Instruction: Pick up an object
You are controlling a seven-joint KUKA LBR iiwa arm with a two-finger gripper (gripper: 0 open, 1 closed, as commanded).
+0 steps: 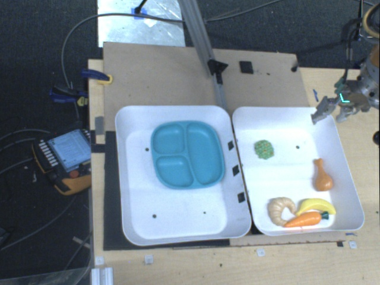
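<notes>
The right white bin (279,120) holds several toy foods. A green broccoli head (263,149) lies near its middle. An orange drumstick-like piece (322,176) lies by the right wall. At the front sit a beige croissant (279,209), a yellow banana (316,205) and an orange carrot (304,219), close together. My gripper (333,108) hangs over the bin's far right corner, apart from all of them. Its two grey fingers (323,108) stand spread, with nothing between them.
The left white bin (133,159) holds a blue divided plate (187,154). A grey pole (199,31) slants over the brown board behind the bins. Clamps and a small device (65,156) lie off the bench at the left.
</notes>
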